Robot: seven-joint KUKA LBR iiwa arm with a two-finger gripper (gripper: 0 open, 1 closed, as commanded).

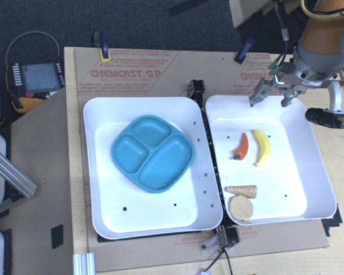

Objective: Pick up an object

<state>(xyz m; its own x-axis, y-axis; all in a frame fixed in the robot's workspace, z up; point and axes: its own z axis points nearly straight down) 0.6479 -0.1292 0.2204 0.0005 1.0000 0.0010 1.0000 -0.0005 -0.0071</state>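
Approach step, nothing grasped yet. Gripper [273, 94] hovering over far edge of right bin [315, 153], fingers [257, 98] spread apart, holding nothing. Candidates mid-bin: banana [262, 146] just beside red pepper [241, 146]; cone [241, 191] and round cookie [240, 208] at near edge. Blue plate [153, 152] in left bin [97, 165]. Next: move inward over banana, align, descend, close.

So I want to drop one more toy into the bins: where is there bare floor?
Right white bin: bare along its right side, beyond the yellow banana. Crowded near its left: orange-red carrot, tan cone, round beige cookie. Left white bin: the blue divided plate fills the centre; the lower strip is bare.
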